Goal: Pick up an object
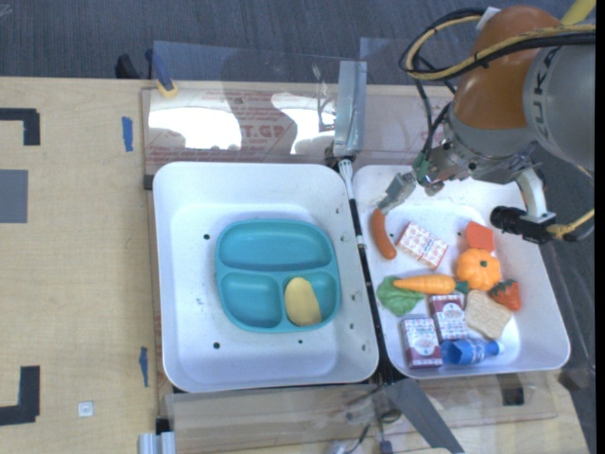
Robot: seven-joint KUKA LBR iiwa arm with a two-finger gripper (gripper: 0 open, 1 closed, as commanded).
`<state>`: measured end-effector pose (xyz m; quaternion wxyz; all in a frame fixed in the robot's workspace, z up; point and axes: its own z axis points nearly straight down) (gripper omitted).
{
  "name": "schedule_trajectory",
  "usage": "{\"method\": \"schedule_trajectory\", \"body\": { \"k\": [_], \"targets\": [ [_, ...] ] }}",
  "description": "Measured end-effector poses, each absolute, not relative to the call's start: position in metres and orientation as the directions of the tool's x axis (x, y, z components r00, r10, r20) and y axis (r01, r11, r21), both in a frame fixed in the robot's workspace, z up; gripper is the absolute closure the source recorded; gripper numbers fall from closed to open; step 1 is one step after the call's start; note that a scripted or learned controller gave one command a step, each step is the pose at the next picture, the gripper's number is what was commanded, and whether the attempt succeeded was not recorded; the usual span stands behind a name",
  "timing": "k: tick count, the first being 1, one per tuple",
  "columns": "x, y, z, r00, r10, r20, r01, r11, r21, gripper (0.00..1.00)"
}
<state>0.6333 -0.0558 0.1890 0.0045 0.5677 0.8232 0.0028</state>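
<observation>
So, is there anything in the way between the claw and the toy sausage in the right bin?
Nothing visible stands between them. The claw hangs at the right bin's upper left corner, and the toy sausage lies just below it against the bin's left wall. The small red-and-white box sits beside the sausage, not over it.

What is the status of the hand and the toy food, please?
Hand low over right bin, top left corner. Nearest item: red sausage, lying just below the hand, not held. Carrot, pumpkin, boxes crowded nearby.
</observation>
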Motion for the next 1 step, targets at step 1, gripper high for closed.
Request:
{"method": "schedule_trajectory", "body": {
  "k": [1],
  "targets": [
    [0.6515,-0.0461,0.1851,-0.376,0.926,-0.002,0.926,0.376,0.004,0.0]
  ]
}}
